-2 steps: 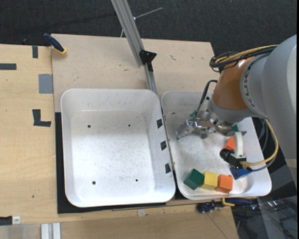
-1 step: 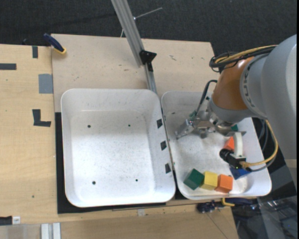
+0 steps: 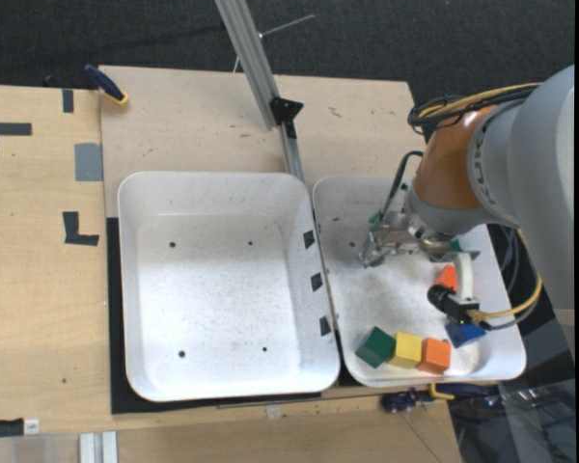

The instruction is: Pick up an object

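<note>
The arm reaches in from the right, and its gripper (image 3: 374, 249) hangs low over the upper middle of the right bin (image 3: 343, 205), above bare white floor. Nothing lies between its tips, and how far apart the jaws stand I cannot tell, since the metal is small and blurred here.

The things worth picking sit well apart from it, gathered along the bin's near wall: a green block (image 3: 374, 346), a yellow block (image 3: 406, 348) touching it, and an orange block (image 3: 435, 353) touching that, the three forming a tight row. A blue block (image 3: 464, 334) rests just beyond the orange one, close under the arm's cabling. They probably slid into that low corner together (a shallow bin tends to collect things at its edge).

That packing makes the grasp awkward: only the green block has a free side, facing left toward the divider between bins. The near rim stands close behind the row, so the open room for an approach is from above and from the bare floor at the bin's middle. The left bin (image 3: 212, 287) is wide and open.
</note>
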